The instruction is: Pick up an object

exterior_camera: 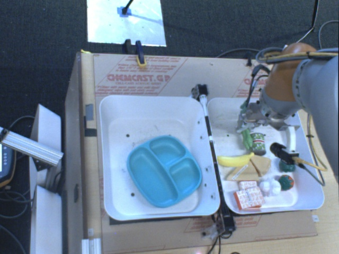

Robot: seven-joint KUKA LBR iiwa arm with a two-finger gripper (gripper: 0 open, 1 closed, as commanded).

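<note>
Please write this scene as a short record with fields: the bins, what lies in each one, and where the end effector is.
left bin: holds a blue divided plate
right bin: holds a banana, a green can, a red and white box and other small items
banana position: just right of the wall between the bins
end effector: low over the right bin, just above the green can
grasp: cannot be judged from this view
</note>
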